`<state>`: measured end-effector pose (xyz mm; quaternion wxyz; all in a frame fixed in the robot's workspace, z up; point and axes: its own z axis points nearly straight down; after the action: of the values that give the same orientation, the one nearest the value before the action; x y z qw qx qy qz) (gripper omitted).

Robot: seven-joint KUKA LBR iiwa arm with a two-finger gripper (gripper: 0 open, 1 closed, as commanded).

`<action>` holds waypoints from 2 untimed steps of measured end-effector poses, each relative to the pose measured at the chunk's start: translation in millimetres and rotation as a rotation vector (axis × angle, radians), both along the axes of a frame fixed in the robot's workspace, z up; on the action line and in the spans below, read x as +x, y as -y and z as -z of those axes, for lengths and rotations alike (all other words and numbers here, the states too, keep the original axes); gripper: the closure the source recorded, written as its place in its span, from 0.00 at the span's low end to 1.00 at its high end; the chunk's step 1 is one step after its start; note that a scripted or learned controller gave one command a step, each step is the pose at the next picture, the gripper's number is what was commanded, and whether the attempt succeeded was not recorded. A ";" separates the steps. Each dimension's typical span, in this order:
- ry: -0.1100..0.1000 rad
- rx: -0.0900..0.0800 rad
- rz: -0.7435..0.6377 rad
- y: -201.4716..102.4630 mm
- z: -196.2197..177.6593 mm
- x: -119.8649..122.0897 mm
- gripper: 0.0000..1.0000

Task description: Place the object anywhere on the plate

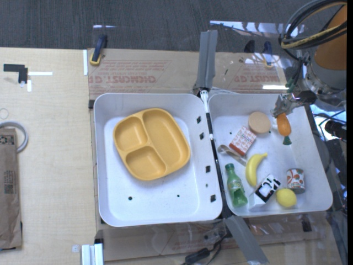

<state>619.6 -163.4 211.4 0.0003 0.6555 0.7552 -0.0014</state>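
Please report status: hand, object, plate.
Hand over right bin, at carrot; grip unclear. Plate in left bin, bare. Bin walls between them.

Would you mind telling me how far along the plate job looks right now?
Nothing looks done yet: the yellow divided plate in the left bin has no item on it. In hand: the gripper is over the right bin, right beside the toy carrot; whether it grips it is unclear. Left to do: secure an object, carry it across and set it on the plate.
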 end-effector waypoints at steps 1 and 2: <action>0.000 -0.001 0.368 9.4 75.3 38.8 1.00; 0.000 0.000 0.433 16.2 59.6 -5.8 1.00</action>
<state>613.9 -179.6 151.9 0.0001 0.8023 0.5969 -0.0014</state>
